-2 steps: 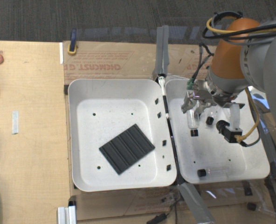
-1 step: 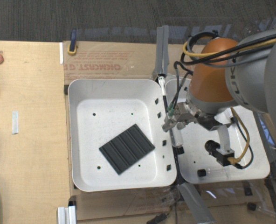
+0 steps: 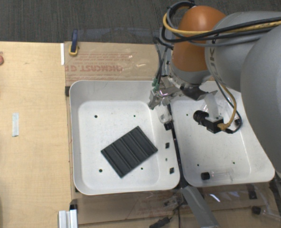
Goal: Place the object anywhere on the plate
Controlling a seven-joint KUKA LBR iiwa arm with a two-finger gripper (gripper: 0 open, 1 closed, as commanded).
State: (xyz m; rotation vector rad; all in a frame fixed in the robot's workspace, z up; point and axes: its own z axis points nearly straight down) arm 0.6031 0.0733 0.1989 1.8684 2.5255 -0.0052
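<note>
Over by the back of the divider between the two bins, the hand [image 3: 158,100] hangs just above the rims, tucked under the orange wrist band. Honestly can't tell from this angle how it's set. What I'd take for the plate [image 3: 129,151] is the dark ribbed slab lying flat in the left bin [image 3: 83,108], toward that bin's front, long axis running diagonally. It's down and to the left of the hand. There's a small black piece [image 3: 205,176] near the front of the right bin [image 3: 254,151], possibly the object, too tiny to say.
</note>
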